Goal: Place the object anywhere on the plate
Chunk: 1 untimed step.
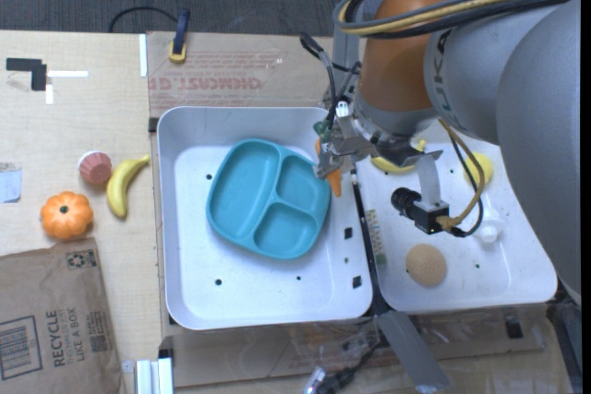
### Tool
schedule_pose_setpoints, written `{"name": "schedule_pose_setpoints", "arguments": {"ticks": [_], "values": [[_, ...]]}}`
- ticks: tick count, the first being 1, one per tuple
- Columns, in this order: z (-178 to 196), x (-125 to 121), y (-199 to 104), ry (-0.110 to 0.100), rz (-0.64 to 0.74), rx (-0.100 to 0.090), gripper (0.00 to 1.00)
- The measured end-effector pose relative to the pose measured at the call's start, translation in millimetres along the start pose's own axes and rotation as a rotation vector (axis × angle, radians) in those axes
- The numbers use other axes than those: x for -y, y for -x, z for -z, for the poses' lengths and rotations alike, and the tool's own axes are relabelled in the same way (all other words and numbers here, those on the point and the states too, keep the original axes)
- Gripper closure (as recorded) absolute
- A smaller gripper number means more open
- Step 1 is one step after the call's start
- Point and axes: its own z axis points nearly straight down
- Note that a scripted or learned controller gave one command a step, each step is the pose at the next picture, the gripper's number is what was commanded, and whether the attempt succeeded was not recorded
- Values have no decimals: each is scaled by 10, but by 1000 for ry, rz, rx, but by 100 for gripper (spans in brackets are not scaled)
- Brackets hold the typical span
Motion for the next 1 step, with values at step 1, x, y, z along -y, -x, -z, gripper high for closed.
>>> {"name": "schedule_pose_setpoints", "arguments": {"ticks": [1], "values": [[1, -1, 2, 0, -1, 0, 0]]}}
